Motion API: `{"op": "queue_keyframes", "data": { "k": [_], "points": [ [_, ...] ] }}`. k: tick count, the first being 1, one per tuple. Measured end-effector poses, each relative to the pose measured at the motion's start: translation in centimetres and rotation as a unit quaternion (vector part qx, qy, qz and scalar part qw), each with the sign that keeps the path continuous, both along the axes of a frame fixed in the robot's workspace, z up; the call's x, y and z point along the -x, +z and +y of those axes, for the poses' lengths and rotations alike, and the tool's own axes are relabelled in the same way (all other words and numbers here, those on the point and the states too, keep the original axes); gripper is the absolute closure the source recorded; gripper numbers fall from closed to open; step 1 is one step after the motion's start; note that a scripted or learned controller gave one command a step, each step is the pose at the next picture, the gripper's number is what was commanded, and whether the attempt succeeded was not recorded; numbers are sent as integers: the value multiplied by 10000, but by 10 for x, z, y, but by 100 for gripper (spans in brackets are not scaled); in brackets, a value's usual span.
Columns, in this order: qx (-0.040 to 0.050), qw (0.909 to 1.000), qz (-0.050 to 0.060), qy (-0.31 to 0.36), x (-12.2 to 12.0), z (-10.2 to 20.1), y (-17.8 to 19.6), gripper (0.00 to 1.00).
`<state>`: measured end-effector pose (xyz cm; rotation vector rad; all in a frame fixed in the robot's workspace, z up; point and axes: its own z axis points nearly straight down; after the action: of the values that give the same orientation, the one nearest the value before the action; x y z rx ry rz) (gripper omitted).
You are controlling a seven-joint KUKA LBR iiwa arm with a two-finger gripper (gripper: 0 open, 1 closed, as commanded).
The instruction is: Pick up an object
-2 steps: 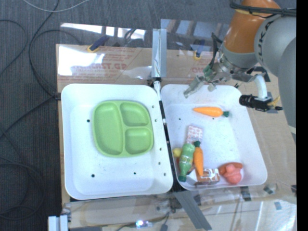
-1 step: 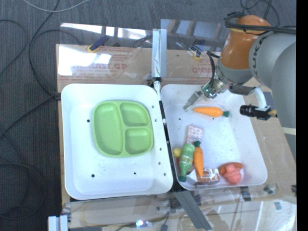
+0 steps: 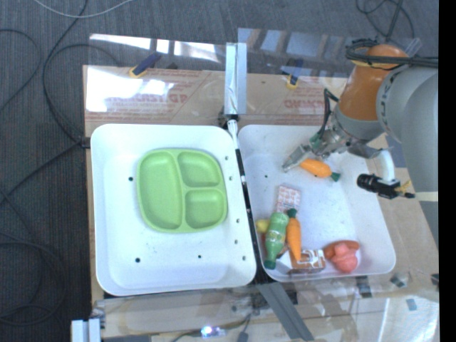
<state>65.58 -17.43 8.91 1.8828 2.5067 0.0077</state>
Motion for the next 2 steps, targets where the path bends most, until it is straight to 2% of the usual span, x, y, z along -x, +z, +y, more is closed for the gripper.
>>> {"op": "queue_keyframes", "data": {
  "k": [1,2],
  "points": [
    [17,10000,-27,1,-1,0,11,100],
    [0,9989,42,-477,-13,117,95,100]
  ]
}}
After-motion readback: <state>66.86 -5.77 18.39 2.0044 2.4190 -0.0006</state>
